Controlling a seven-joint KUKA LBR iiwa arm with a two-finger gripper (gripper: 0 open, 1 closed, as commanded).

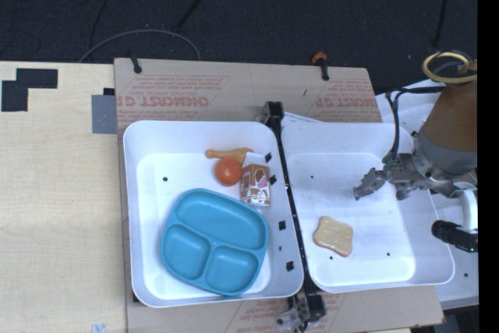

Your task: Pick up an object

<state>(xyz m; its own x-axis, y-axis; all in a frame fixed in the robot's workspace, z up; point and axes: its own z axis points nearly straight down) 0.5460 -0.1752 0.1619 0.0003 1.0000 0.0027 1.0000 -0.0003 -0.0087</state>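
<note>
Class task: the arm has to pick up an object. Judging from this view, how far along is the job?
Done: the arm has reached in over the right bin, its claw near that bin's middle. In hand: nothing shows between the claw's tips. Left: the whole grasp. The slice of toast lies on the right bin's floor, apart from the claw; the blue plate, tomato and small carton sit in the left bin.

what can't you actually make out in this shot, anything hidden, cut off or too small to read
- Gripper, camera view: its fingers are small and dark against the right bin; open or shut cannot be told.
- Arm: cut off by the right edge.
- Small carton in the left bin: its print is too small to read.
- Orange piece: partly covered by the red ball, so its shape is unclear.
</note>
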